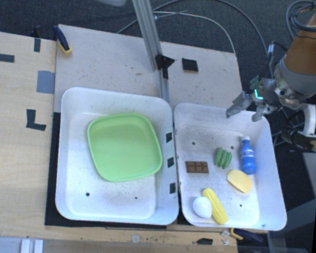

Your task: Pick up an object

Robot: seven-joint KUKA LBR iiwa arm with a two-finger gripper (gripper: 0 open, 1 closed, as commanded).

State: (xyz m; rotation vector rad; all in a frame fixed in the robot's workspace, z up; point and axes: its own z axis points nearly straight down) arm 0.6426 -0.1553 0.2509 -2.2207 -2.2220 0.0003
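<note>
The hand (246,109) hangs over the far rim of the right bin (273,187), its two fingers spread apart with nothing between them, so I'd judge it is poised for a descent rather than carrying anything. It sits just beyond the bin's contents, apart from all of them.

Nearest below it stands the blue bottle (247,156), lying lengthwise with its white cap toward the hand; that looks the likeliest target, since it is closest and offers a narrow body the fingers could straddle. Just beside it to the left is a small green ridged piece (222,157), and touching or nearly touching the bottle's near end lies a yellow wedge (239,181). A brown chocolate bar (197,167) lies flat toward the bin's middle, probably too thin to grip easily. At the near edge a white egg (201,207) rests against a yellow corn cob (215,205).

The left bin (67,152) holds a green plate (124,146), well apart from the hand. Both bins rest on the desk (9,134).
</note>
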